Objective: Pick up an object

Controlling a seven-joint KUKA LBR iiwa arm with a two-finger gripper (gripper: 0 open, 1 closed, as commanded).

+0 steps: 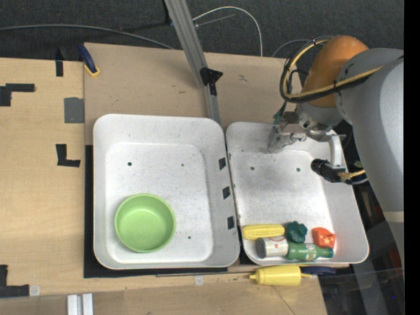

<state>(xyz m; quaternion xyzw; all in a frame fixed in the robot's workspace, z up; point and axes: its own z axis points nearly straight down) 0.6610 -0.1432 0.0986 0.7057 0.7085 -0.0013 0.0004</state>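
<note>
My gripper (pixel 279 138) hangs over the far edge of the right bin (pixel 282 182), pointing down, with nothing visible between its fingers. Along that bin's near edge lies a cluster of small objects: a yellow corn cob (pixel 263 231), a white can with a red label (pixel 272 247), a dark green lump (pixel 296 231), a green bottle (pixel 308 252) and an orange-red piece (pixel 324 238). A green bowl (pixel 145 222) sits in the near left corner of the left bin (pixel 157 136). The gripper is well away from all of them.
A yellow mustard bottle (pixel 278 275) lies on the bench just outside the right bin's near rim. A grey metal pole (pixel 190 41) slants up from between the bins' far ends. Cables (pixel 331 169) loop beside the wrist.
</note>
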